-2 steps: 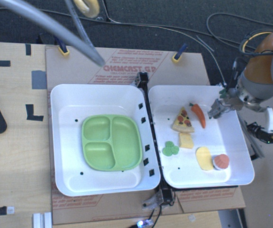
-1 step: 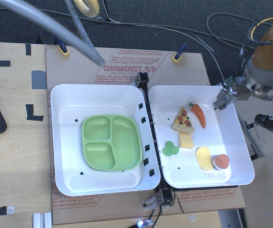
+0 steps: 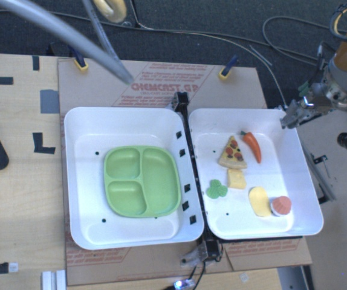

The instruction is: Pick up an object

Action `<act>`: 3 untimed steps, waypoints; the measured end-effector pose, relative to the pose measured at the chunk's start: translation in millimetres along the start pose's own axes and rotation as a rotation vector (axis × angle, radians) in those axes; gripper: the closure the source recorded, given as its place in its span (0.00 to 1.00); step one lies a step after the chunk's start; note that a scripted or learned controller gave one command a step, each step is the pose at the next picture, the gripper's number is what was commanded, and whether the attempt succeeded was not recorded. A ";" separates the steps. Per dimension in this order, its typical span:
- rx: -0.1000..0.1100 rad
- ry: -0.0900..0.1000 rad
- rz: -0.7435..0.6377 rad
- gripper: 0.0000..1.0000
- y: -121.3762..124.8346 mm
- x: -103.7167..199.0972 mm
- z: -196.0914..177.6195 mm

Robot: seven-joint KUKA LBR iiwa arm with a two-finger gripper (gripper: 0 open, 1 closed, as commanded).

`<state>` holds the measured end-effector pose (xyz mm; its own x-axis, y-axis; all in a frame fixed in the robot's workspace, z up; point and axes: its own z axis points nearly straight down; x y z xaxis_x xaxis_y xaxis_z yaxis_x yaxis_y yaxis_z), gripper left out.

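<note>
— White plastic, both of them: the shallow left bin carries just a pale green divided plate, while the shallow right bin has all the small toy foods. Why would they sit that way?

— Probably so the arm has one bin to pick from. The pickable things lie loose and mostly apart — a triangular toy pizza slice, an orange toy carrot just beside it, a pale yellow cheese block, a green broccoli-like piece, a yellow oval piece touching a round pink-red piece.

— And the tool?

— It hangs at the right bin's upper right corner, above the rim, well apart from every toy. Nothing lies between its fingers; whether they stand apart or together cannot be told at this angle.

— Any writing?

— Red print on the brown cardboard sheet under the bins, on the wooden table — it seems to read "CHEMCAST GP", though blurred. Black tape marks lie at the left, without letters.
</note>
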<state>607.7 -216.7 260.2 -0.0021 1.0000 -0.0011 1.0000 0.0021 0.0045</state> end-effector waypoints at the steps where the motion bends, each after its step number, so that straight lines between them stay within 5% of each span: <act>1: 0.006 0.002 -0.003 1.00 -2.5 60.6 7.1; 3: 0.006 0.003 -0.005 1.00 -23.7 162.3 11.2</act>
<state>583.7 -54.5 248.7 -0.0068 1.0000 0.0019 1.0000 0.0068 -0.0013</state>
